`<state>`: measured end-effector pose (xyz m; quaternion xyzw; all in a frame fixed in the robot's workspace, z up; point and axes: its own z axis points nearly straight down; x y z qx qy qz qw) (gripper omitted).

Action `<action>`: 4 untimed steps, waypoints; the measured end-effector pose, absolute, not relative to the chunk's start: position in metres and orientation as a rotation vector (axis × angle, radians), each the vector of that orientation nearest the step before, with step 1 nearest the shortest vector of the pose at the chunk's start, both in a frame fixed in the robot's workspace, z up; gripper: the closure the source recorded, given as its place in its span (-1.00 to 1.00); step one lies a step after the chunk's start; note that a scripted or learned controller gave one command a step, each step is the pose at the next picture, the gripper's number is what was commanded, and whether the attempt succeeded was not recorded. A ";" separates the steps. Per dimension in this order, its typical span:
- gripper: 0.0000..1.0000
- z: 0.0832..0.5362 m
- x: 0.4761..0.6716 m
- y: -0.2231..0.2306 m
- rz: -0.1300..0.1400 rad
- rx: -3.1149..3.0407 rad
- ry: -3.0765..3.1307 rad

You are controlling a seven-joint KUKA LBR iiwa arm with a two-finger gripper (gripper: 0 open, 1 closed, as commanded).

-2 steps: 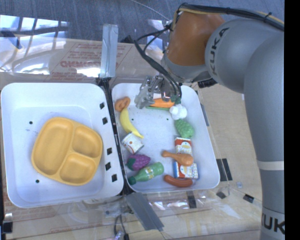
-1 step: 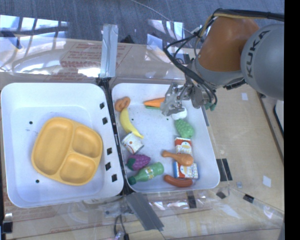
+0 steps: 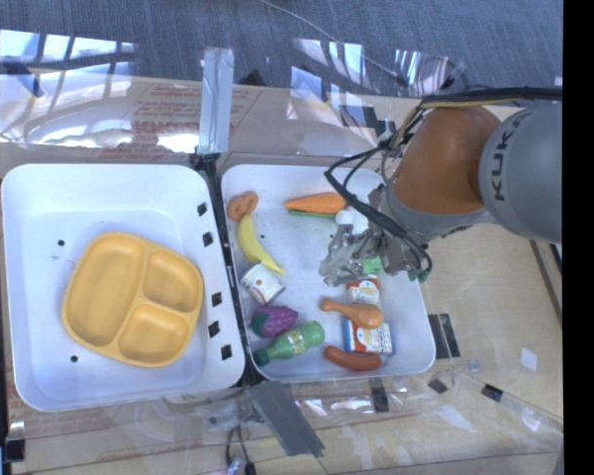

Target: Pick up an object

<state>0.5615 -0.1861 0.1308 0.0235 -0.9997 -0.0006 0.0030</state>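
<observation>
My wrist and its orange band (image 3: 445, 161) cover the upper right corner of the right bin (image 3: 277, 178), and black cables loop across whatever lies under them there. My pincer (image 3: 343, 255) is a tangle of grey metal low over the middle of that bin; whether its fingers stand apart or together I cannot tell, and I cannot make out anything between them. A small green thing (image 3: 373, 263) peeks out just beside it, too hidden to name.

The things I could pick lie around it. A carrot (image 3: 317, 203) sits near the bin's far wall, with a small orange-brown piece (image 3: 242, 205) to its left and a banana (image 3: 256, 245) slanting below that. Further down are a small white can (image 3: 263, 283), a purple bunch of grapes (image 3: 274, 319) and a green bottle (image 3: 293, 341) lying on its side. Right of these are a chicken drumstick (image 3: 356, 312), a small carton (image 3: 367, 337) and a sausage (image 3: 352, 358) by the near wall.

In the left bin (image 3: 30, 265) rests a yellow divided plate (image 3: 132, 297), tilted in the frame.
</observation>
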 end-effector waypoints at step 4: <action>-1.00 0.093 0.584 -0.208 0.001 0.001 -3.145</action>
